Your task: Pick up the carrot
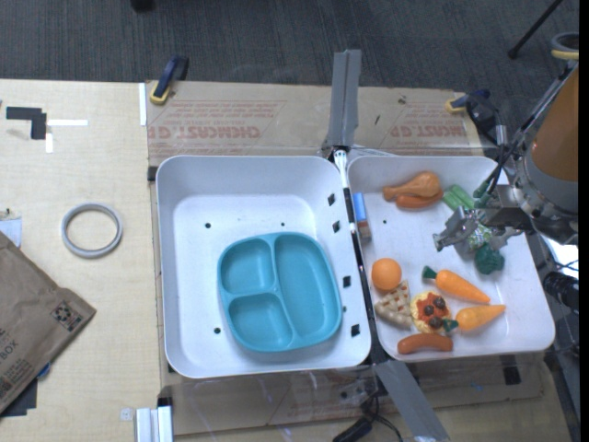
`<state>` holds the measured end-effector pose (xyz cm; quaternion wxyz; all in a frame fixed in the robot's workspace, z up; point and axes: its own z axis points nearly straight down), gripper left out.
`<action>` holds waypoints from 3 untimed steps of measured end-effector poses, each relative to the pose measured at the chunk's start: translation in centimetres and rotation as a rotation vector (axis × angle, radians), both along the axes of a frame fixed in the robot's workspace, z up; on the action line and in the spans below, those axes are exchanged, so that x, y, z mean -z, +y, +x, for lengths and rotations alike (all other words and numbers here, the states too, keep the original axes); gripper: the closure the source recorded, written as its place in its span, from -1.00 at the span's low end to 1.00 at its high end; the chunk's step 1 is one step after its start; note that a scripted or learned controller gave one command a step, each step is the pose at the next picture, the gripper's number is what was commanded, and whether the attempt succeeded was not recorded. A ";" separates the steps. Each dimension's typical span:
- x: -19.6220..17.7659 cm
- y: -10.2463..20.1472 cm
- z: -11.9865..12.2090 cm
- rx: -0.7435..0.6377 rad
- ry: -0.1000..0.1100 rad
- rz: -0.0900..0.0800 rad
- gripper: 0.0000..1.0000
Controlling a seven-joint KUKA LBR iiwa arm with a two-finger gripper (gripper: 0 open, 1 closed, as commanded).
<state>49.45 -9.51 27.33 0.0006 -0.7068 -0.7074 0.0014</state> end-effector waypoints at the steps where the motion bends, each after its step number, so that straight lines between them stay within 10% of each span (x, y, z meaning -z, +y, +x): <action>1: 18.3 -3.6 -1.8 0.195 0.000 0.002 -1.00; 2: 17.3 -3.7 -1.6 0.197 -0.002 0.002 1.00; 3: 17.3 -3.7 -1.6 0.196 -0.002 0.002 -1.00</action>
